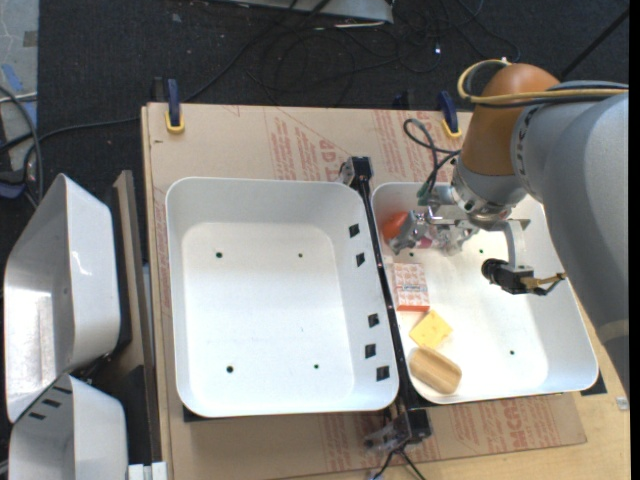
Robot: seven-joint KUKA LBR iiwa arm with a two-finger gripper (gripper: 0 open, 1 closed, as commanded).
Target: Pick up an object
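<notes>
The left bin (260, 308) sits beside the right bin (530, 358), into which the grey arm (570, 158) reaches. Its gripper (432, 230) hangs low at that bin's far left corner; spread or pressed together, I cannot tell. A red-orange object (396, 225) lies just beside it. Nearer me lie a tan block (436, 371), a printed card (410, 286) and a yellow piece (431, 330).

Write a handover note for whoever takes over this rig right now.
Gripper: low in the right bin, near its far left corner, beside a red thing. Its grip cannot be judged from this view.
Things: a patterned card, a yellow block and a tan block lie along that bin's left wall.
Done: nothing seen lifted.
Left: pick up one object.
</notes>
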